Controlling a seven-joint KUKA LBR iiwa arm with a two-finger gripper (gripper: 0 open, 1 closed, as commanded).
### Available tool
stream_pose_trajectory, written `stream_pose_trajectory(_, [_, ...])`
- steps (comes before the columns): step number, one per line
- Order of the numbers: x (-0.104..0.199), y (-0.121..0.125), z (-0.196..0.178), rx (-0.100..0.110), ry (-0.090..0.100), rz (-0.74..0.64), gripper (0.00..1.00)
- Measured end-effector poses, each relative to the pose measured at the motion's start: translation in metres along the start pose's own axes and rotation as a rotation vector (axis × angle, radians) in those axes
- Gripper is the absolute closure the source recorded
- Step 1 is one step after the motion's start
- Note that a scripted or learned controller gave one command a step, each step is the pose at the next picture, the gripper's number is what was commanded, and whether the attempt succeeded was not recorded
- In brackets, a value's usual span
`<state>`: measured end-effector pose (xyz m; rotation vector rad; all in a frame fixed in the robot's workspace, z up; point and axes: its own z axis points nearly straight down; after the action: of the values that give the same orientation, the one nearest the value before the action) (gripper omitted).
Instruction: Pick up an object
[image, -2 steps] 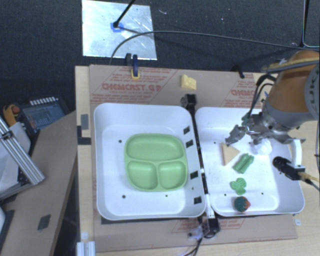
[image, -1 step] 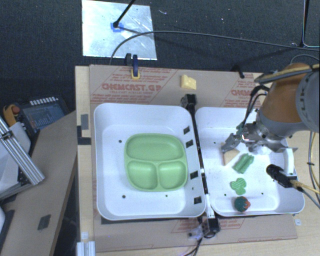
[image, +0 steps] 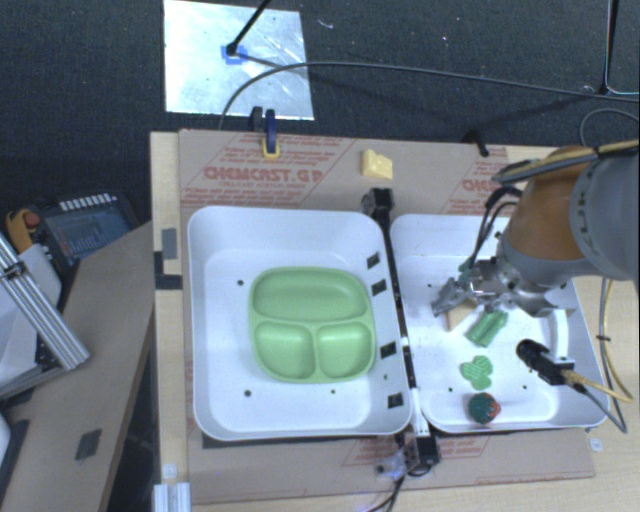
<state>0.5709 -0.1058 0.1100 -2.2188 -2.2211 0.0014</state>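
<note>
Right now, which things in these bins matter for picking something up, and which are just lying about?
For the job:
pincer, low in the right bin
green block
tan piece
green leafy toy
red and green ball

Lying about:
green divided plate in the left bin
yellow clamp

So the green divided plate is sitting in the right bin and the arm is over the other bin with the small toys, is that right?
Not quite. The camera view shows the green divided plate in the left bin, not the right. The arm reaches over the right bin, where the small toys lie.
</note>
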Motion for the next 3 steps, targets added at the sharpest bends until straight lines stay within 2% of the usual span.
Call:
stream_pose_trajectory(1, [0.0,0.0,0.027,0.0,0.0,0.0,0.0])
stream_pose_trajectory(2, [0.0,0.001,0.015,-0.004,-0.001,0.001,1.0])
stream_pose_trajectory(3, [0.001,-0.001,-0.029,-0.007,-0.002,-0.002,1.0])
